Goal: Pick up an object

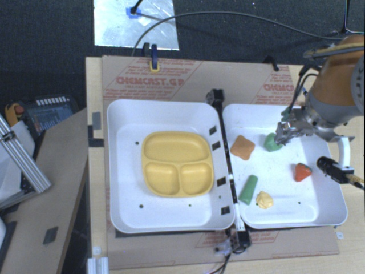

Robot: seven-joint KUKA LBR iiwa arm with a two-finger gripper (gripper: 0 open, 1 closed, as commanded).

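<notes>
I see the gripper (281,136) touching the green toy (272,142) in the right bin (328,210); I cannot tell its fingers' state. The yellow tray (171,163) lies in the left bin (122,170).

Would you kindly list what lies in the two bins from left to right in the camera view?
Yellow divided tray → orange piece → green cylinder → pale yellow piece → round green piece → red piece.

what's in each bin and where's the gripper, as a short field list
left bin: yellow divided tray
right bin: orange piece, green round piece, green cylinder, red piece, pale yellow piece
gripper: low over the green round piece, at its right edge
grasp: cannot tell
</notes>
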